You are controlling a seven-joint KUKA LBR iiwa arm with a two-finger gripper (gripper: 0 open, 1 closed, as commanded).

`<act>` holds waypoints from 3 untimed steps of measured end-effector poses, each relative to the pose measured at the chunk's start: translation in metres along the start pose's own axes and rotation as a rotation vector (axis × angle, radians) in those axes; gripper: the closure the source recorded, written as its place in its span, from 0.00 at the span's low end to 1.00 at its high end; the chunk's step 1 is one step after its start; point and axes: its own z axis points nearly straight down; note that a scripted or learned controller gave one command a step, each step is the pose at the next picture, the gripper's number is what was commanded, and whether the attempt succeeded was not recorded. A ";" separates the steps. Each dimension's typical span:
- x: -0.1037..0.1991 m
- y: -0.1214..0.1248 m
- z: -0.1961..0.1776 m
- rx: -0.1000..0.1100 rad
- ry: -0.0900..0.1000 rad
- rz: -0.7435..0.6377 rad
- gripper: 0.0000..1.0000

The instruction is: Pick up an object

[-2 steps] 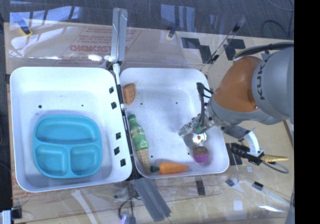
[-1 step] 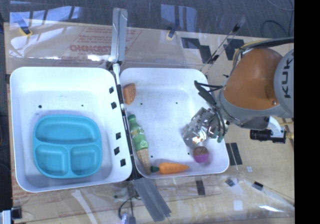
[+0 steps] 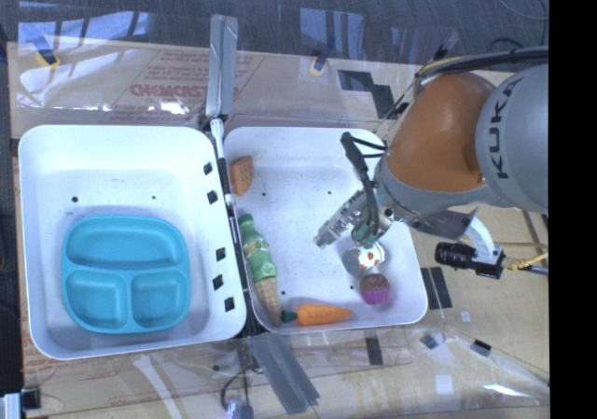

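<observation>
My gripper [image 3: 347, 232] hangs over the right bin [image 3: 308, 151], near its right-hand middle, below the orange-banded wrist. Just under and right of it lies a small round toy with red and white on top [image 3: 370, 258]. A pink and brown cupcake [image 3: 375, 289] sits below that near the bin's front right corner. An orange carrot [image 3: 322, 314] lies along the front wall. A green bottle [image 3: 254, 247] and a cone-shaped piece [image 3: 268, 296] lie against the left wall. A brown bread piece [image 3: 242, 174] sits at the back left. I see nothing between the fingers.
The left bin [image 3: 56, 151] holds a blue divided tray [image 3: 126, 271]. A grey divider strip [image 3: 220, 67] runs between the two bins at the back. The arm's body covers the right bin's right wall.
</observation>
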 end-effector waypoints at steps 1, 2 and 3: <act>0.016 0.113 0.014 0.002 0.003 -0.003 1.00; -0.014 0.065 0.014 0.003 0.005 -0.108 1.00; -0.068 0.053 0.114 0.003 0.004 0.385 1.00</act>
